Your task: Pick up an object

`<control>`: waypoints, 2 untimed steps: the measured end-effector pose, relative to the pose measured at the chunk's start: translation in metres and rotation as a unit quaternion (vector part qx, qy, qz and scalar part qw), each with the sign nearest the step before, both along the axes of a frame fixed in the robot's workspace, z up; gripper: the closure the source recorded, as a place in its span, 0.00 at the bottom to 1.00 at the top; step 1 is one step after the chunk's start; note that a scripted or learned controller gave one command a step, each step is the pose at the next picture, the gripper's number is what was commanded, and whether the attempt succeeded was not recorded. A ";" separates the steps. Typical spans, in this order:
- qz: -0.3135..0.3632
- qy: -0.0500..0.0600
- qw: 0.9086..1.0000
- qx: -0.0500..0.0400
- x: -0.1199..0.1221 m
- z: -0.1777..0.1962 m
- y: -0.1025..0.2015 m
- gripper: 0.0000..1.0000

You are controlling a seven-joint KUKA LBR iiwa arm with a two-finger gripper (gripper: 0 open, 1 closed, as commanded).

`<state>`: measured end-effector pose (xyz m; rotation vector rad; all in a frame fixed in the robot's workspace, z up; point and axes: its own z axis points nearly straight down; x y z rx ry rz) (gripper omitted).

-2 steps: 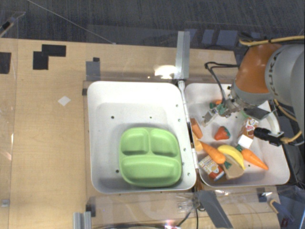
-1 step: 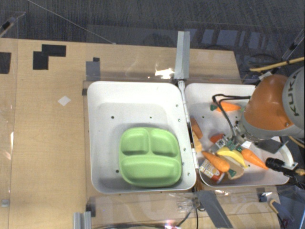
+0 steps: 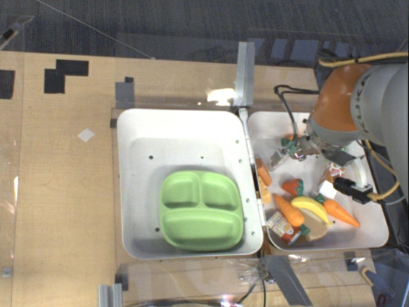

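The right bin (image 3: 377, 235) holds several toy foods: an orange carrot (image 3: 288, 211), a yellow banana (image 3: 311, 207), a second carrot (image 3: 342, 215), a small red fruit (image 3: 292, 187) and an orange piece (image 3: 263, 174) against the left wall. My gripper (image 3: 286, 152) hangs low over the bin's upper middle, reaching left from the orange-banded wrist (image 3: 337, 102). It sits above and apart from the red fruit, with something small and green at its tip. Whether it grips anything is unclear.
The left bin (image 3: 140, 133) carries a green divided plate (image 3: 201, 211) in its lower half. A printed packet (image 3: 281, 226) and a brown round piece (image 3: 314, 226) lie at the right bin's front edge. A black cable (image 3: 289, 107) loops near the wrist.
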<state>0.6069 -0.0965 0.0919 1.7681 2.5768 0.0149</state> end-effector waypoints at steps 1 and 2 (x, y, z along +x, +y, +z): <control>0.043 -0.001 0.999 -0.001 -0.086 0.002 -0.003 0.00; -0.135 0.002 0.991 0.003 -0.070 0.001 0.000 0.00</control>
